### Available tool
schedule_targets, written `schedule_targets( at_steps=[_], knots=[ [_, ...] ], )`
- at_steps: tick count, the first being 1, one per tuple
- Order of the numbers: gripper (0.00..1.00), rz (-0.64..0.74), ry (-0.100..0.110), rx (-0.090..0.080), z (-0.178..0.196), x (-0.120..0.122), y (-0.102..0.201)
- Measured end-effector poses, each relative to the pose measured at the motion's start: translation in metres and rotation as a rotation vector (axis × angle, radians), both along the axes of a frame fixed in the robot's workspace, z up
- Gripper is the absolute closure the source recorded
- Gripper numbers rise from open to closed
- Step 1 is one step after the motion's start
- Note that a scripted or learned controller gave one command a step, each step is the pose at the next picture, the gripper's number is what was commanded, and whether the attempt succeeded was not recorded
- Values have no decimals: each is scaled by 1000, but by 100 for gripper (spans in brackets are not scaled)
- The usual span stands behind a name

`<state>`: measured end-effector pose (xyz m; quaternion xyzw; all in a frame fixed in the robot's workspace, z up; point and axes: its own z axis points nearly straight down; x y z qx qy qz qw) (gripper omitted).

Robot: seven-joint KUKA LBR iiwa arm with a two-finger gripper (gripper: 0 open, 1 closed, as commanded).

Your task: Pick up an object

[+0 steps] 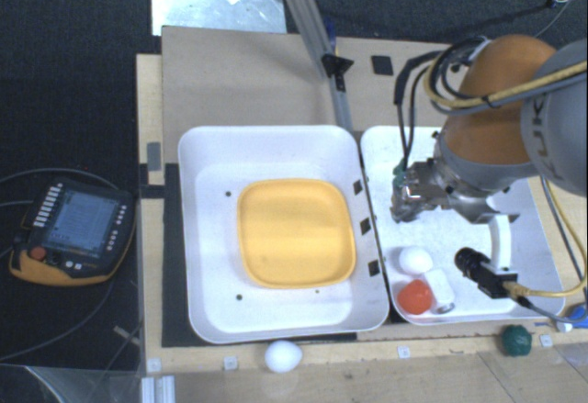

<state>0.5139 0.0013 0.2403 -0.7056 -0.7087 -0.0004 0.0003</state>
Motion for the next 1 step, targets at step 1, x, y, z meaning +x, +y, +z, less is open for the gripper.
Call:
schedule_targets(
  at_steps=[1],
  knots=[
    [100, 1, -1, 1, 1, 1, 59]
  ],
)
